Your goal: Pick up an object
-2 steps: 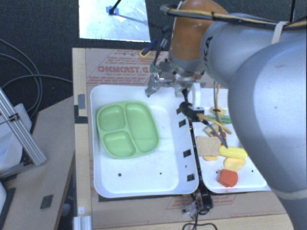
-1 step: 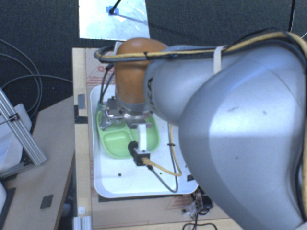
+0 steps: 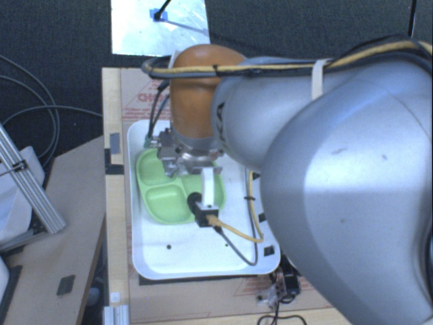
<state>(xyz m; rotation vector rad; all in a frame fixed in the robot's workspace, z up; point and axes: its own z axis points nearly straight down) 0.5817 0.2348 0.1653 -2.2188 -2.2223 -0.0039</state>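
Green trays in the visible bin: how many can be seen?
1. A green tray with compartments lies in the left part of the white bin, right under the end effector. The arm covers much of the bench, so more may be hidden.

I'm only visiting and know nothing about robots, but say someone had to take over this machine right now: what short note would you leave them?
Gripper: low over the near white bin, right above the light green divided plastic tray. The wrist hides the fingers, so I cannot tell whether anything is gripped.
Things: the green tray lies flat in the left part of that bin. A yellow and black cable from the wrist loops across the bin floor to its right.
Done: the arm has reached the tray.
Left: no pick is confirmed; the tray looks to be resting on the bin floor. Check for a grip, then lift.
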